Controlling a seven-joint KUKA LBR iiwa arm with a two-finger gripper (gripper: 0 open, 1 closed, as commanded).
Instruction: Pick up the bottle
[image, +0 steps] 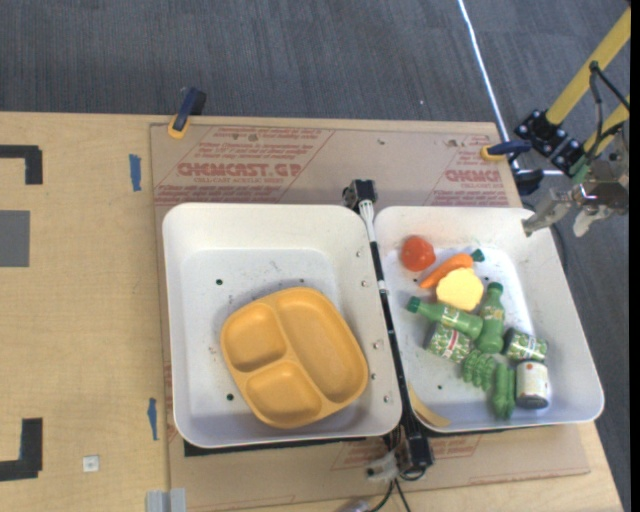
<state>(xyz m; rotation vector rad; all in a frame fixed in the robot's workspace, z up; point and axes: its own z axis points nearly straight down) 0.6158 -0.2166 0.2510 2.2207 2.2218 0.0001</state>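
So the gripper (560, 208) hangs over the right bin's (570, 300) far corner, can't tell how it's set. The bottle (450, 318) lies below-left of it, tight against toy food, so I'd come straight down across its body

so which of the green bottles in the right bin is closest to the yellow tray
The green bottle lying on its side just below the yellow fruit, its cap end pointing toward the divider. The other green bottles sit farther right in that bin.
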